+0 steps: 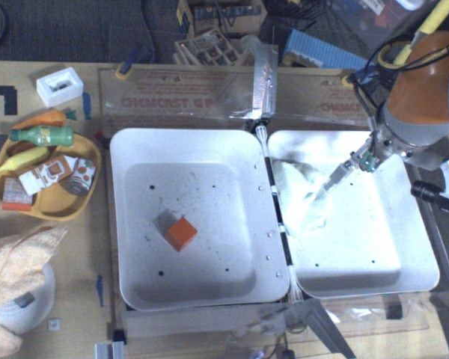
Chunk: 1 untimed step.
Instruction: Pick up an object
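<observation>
**Pick not yet made; block lying alone in left bin**

I am viewing the bench from above. The block (pixel 182 233), orange, is sitting in the left bin (pixel 135 155), a little left of centre on the floor, well apart from every wall and touching nothing. The gripper (pixel 318 197) is hanging over the right bin (pixel 404 275), near its left wall, blurred; I am judging that it carries nothing, as no object is showing at its tip, but whether it is released or clenched I cannot tell.

Progress: I am rating the task as barely begun. Reaching the block, closing on it and lifting are all outstanding.

Clearance: the ridge (pixel 277 208) where the two bins meet is standing between gripper and block, so I am expecting the arm (pixel 423 88) to need height to cross it. Around the block the floor is offering open room on all sides, so the walls are posing no obstruction to a descent.
</observation>
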Available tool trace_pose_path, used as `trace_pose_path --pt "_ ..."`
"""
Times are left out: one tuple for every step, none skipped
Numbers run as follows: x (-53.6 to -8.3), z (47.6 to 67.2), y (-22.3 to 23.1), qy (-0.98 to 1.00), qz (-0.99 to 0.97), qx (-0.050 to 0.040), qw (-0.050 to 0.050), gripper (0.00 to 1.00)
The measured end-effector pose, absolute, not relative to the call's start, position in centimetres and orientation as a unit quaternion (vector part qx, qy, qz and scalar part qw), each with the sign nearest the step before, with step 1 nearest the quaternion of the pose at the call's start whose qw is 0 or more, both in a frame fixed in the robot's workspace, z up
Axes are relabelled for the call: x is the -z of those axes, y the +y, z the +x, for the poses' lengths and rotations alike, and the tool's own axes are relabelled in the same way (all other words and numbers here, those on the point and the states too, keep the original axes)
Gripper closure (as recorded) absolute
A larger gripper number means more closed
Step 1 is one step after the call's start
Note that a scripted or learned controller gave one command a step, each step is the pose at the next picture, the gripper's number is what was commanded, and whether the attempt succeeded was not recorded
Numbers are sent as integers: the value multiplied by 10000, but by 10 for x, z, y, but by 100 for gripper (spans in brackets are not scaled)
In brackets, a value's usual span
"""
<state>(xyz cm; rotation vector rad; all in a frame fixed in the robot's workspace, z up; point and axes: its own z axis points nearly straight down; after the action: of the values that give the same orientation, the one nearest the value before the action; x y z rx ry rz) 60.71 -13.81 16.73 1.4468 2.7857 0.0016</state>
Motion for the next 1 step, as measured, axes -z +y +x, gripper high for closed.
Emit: trace_pose_path --pt "-284 613 -151 8627 5057 -5 31 0"
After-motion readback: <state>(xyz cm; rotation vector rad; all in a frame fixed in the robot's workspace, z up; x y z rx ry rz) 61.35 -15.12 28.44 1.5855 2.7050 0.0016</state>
